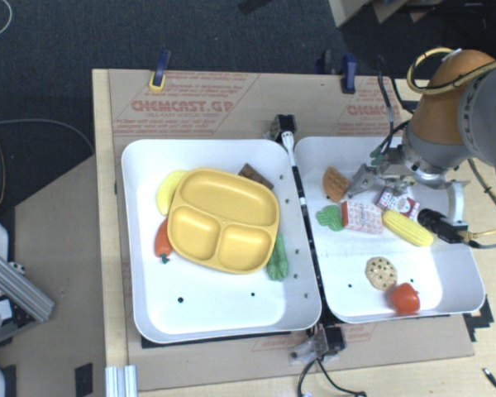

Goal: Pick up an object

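Note:
My gripper (pixel 379 178) hangs low over the back of the right bin (pixel 455 292), below the grey wrist with its orange band. Just under and in front of it lie a small red-and-white packet (pixel 395 202) and a yellow corn cob (pixel 407 228). To its left are a brown bread piece (pixel 335 183), a red-and-white box (pixel 364 217) and a green item (pixel 331 217). A cookie (pixel 381 273) and a red tomato (pixel 406 298) sit near the bin's front. Nothing is visibly held.
The left bin (pixel 215 313) holds a large yellow divided tray (pixel 223 220), with a yellow fruit (pixel 169 190), a red pepper (pixel 162 241), a green vegetable (pixel 278 260) and a brown piece (pixel 255 174) around its edges. A ridge separates the two bins.

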Controlling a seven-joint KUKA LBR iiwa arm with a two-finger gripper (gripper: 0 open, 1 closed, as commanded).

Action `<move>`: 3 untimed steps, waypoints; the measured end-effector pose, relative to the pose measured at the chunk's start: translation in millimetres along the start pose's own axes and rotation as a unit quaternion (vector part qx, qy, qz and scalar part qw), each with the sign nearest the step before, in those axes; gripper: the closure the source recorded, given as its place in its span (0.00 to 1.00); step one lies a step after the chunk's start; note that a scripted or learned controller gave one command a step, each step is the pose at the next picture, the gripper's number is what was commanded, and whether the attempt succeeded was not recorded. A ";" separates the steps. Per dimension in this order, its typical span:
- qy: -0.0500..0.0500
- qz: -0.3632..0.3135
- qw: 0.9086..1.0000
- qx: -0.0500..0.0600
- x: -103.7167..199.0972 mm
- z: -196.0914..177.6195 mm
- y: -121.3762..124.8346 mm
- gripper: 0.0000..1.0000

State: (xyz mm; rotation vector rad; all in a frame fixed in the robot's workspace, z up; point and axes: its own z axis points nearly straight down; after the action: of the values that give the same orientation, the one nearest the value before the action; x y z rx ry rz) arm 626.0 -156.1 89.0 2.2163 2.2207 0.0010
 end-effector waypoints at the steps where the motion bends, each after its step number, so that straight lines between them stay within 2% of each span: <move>1: -0.003 0.000 1.000 -0.006 -2.0 -13.4 2.3 1.00; 2: 0.000 0.000 1.000 -0.002 0.1 -69.4 14.3 1.00; 3: 0.000 0.001 1.000 -0.002 -2.1 -113.4 14.7 1.00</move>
State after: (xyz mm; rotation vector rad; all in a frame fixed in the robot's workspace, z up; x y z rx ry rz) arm 640.3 -157.9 202.4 2.2160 2.2176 0.0053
